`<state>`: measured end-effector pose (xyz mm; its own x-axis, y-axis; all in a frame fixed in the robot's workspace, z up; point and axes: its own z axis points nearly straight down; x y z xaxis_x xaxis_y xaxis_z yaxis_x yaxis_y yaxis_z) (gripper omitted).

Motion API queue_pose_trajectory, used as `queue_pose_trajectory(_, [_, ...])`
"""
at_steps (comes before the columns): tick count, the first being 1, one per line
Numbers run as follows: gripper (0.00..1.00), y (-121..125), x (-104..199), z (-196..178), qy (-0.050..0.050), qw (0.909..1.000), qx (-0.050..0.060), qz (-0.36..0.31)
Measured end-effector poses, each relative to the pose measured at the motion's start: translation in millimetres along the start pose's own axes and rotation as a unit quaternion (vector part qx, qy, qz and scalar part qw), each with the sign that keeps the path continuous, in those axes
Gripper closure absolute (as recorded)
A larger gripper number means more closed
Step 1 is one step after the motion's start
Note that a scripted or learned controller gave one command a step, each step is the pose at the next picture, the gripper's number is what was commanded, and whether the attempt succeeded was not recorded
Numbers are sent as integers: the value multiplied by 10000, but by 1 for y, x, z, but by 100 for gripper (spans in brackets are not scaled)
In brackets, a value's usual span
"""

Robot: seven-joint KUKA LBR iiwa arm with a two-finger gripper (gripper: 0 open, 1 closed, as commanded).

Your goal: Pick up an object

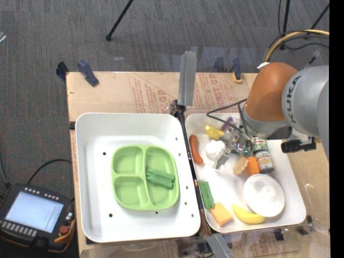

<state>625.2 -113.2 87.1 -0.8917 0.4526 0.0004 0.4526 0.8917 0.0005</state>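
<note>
The pincer (228,153) hangs low in the right bin (297,198); its grip cannot be told. A white object (213,149) lies just left of it, a carrot (252,166) just right.

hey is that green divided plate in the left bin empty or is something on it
Not empty: a green bean-like piece lies across the green divided plate near its middle.

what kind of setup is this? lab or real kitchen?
Most likely a robot lab, not a kitchen: two white bins clamped on a plywood bench, toy food like a banana, a control pendant on the carpet, and a tripod leg behind.
</note>
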Motion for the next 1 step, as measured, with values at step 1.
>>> queue_pose_trajectory(1, [0, -73, 25, -1, -3, 9998, 6, -178])
